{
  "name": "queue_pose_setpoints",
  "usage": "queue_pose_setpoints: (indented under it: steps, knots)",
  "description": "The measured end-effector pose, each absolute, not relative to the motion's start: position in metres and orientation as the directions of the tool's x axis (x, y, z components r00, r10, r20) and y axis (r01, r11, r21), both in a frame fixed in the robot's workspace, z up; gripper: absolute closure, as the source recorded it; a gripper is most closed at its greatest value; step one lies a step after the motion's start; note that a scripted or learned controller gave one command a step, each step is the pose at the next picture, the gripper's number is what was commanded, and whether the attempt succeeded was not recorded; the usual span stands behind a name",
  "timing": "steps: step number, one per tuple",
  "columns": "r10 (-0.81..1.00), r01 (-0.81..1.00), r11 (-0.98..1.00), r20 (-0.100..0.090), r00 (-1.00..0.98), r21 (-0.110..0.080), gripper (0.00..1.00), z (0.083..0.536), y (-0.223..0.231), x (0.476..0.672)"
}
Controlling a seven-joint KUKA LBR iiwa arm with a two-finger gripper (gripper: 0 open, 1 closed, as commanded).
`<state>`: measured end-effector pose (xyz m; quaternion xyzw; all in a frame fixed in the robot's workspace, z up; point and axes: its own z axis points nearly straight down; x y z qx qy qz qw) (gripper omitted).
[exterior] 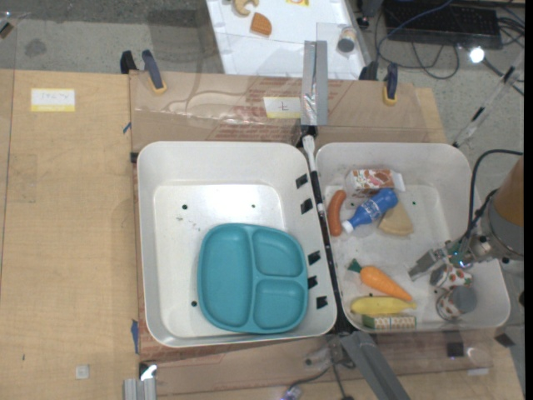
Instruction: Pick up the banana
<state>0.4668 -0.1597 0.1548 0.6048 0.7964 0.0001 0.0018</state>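
The yellow banana (381,305) lies flat along the front wall of the right bin (466,161), just below an orange carrot (385,282). My gripper (436,269) hangs over the right side of that bin, to the right of the banana and a little farther back, apart from it. Its fingers (422,263) are spread open and nothing sits between them. The grey arm (508,223) comes in from the right edge.
The right bin also holds a hot dog (336,212), a blue bottle (372,209), a snack packet (372,179), a bread wedge (398,222), a patterned strip (395,322) in front of the banana and a small cup (455,300) under the gripper. A teal divided plate (252,279) lies in the left bin (158,223).
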Motion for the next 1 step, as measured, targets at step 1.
queue_pose_setpoints:
  steps: [1]
  knots:
    - [0.993,0.993,0.118,-0.012,-0.118,0.025,0.00,0.1026,-0.1071,0.4827]
